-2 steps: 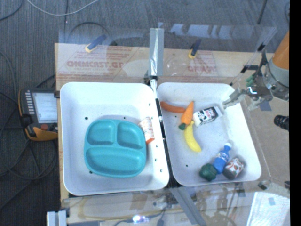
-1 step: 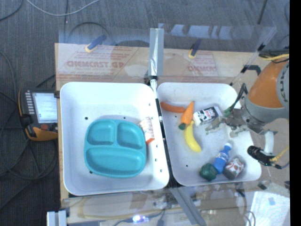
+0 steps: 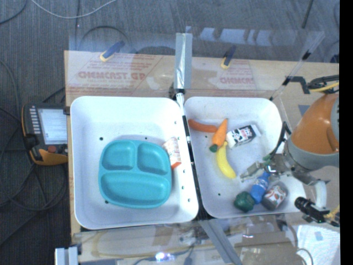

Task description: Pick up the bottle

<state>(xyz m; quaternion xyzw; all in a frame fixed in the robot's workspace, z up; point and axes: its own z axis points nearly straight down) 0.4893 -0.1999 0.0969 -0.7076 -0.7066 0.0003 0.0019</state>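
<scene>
Bottle (image 3: 241,135) first: it is the small white one with a dark label, lying on its side in the upper middle of the right bin (image 3: 273,115), its dark end pointing right.

Sweeping from the left, I see an orange-edged handheld controller (image 3: 43,134) on the floor beside the bench. Next comes the left bin (image 3: 83,164), which holds a teal plate (image 3: 134,173) with three sections, lying flat towards the near side. A small white and orange packet (image 3: 173,150) sits just beside the plate's upper right corner, against the bin's right wall.

Across the divide, in the right bin, a reddish-orange strip (image 3: 201,126) lies near the left wall, and a carrot (image 3: 220,132) is tilted across its right end. The bottle lies just to the right of the carrot, close enough that they may be touching. A banana (image 3: 224,163) lies below the carrot, pointing down and to the right. Along the near edge, a dark green lump (image 3: 244,201), a blue object (image 3: 258,192) and a grey can (image 3: 274,196) are bunched together.

The gripper (image 3: 259,170) hangs low over that cluster, right above the blue object and well apart from the bottle. From my screen it is a tangle of metal, and I cannot tell whether the jaws are spread or pressed together. Nothing is visibly pinched between them. The arm (image 3: 317,134), orange on top, reaches in from the right edge.
</scene>
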